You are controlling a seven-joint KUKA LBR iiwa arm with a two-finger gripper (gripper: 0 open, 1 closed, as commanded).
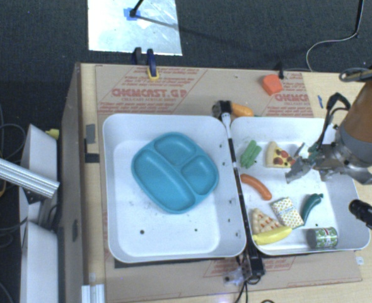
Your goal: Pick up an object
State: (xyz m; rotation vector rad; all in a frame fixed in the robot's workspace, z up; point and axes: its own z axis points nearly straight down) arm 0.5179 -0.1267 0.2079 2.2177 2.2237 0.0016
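Pizza slice (277, 154) beside tool (296, 168); bench (173, 84) reads "CHEMCAST".

the arm (369, 122) runs off the right edge, so most of it is cut away. the pincer (294, 169) is too small and blurred to read its fingers. the green can's (322, 237) label print is too small to read.

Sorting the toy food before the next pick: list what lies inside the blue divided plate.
The blue divided plate in the left bin shows bare blue in all three compartments; no toy food lies in it. Whatever is under the plate is covered.
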